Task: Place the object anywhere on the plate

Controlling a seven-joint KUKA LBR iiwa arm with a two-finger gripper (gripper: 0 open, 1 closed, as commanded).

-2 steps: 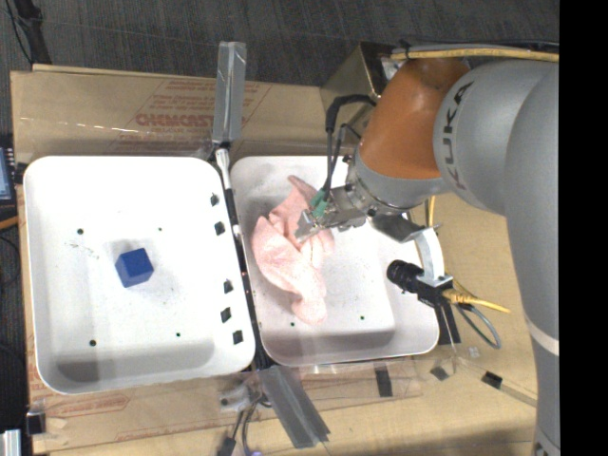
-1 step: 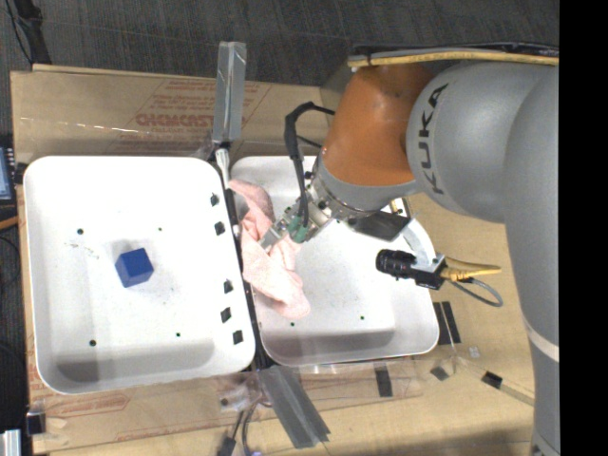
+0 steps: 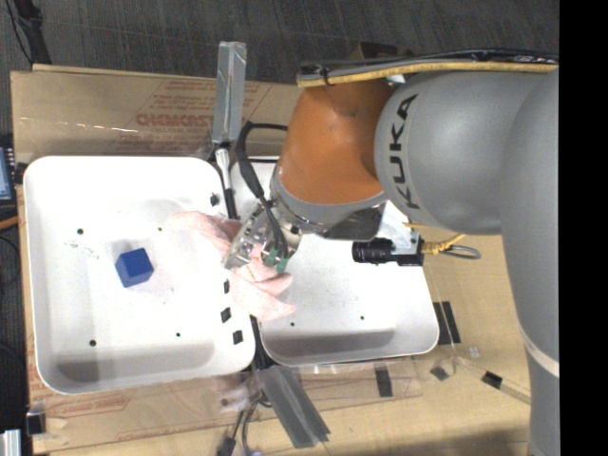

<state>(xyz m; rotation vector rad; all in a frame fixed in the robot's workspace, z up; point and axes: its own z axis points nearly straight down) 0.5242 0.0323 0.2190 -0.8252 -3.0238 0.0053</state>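
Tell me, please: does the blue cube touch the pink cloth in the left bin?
Apart. The camera view shows the blue cube alone on the left bin's floor, with bare white floor plainly visible between it and the pink cloth, which drapes over the divider toward the right.

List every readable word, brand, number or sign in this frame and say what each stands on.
"KUKA", black letters running down the grey arm casing.
Red printed lettering on the brown cardboard sheet behind the white bins: too faint and blurred to read.
No text can be made out on the blue cube or the pale pink cloth.
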